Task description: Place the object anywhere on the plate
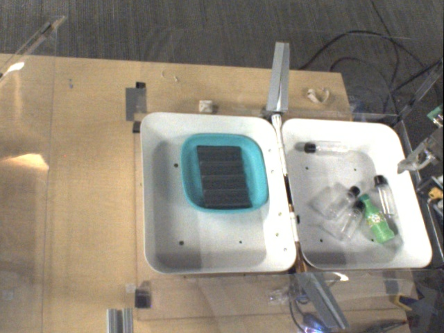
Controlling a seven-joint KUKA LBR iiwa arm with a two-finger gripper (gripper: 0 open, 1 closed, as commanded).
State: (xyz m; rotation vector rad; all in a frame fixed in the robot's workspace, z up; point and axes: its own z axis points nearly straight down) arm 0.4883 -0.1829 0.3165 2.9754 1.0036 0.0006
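Notably, the bottles [361,210] lay clustered in the right bin [409,186], well right of the teal plate [260,179]; claw state: cannot tell.

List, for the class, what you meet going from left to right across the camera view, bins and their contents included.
Left bin → teal plate with its dark ridged insert → right bin → clear tube with black cap, lying flat → heap of clear bottles → green bottle.
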